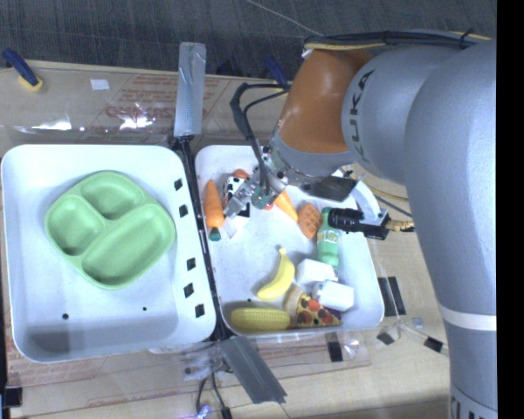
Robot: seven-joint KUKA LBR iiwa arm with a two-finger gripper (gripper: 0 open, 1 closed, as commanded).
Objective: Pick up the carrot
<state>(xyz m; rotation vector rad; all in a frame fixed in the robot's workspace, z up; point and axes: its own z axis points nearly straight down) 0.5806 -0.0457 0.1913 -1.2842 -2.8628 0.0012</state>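
Carrot (212, 206) lies along right bin's (364, 260) left wall, far half. Banana (279, 278), corn (258, 319), green bottle (329, 244) nearer and right. Gripper (255, 194) hangs just right of carrot; finger state: cannot tell. Green plate (111, 227) in left bin (22, 260).

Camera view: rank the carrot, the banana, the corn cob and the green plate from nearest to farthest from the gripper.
Measured from the gripper in the right bin:
1. Carrot, just beside it, along that bin's left wall.
2. Banana, lower down, mid-bin.
3. Corn cob, at the bin's bottom edge.
4. Green plate, across the divider in the left bin.
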